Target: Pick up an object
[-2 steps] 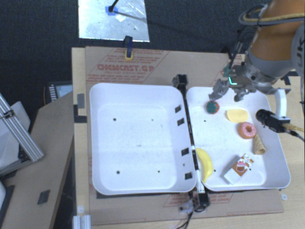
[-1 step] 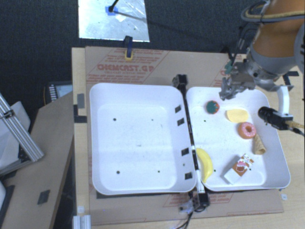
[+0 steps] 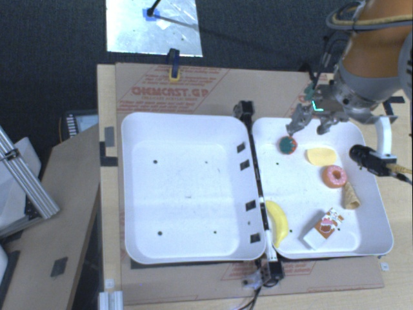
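Note:
My gripper (image 3: pixel 310 123) hangs over the far edge of the right bin (image 3: pixel 368 237), fingers spread apart with nothing between them. Just below its left finger lies a small teal and orange round object (image 3: pixel 288 145). To the right of that sits a pale yellow wedge (image 3: pixel 321 155), then a pink frosted donut (image 3: pixel 334 175) and a tan cone (image 3: pixel 350 197). A banana (image 3: pixel 278 221) rests along the bin's left wall, and a small white and red box (image 3: pixel 325 227) lies near the front.
The left bin (image 3: pixel 187 186) adjoins the right one along a black clipped divider (image 3: pixel 253 166). A black fixture (image 3: pixel 369 159) juts in at the right bin's right rim. Cardboard (image 3: pixel 181 89) lies under both bins.

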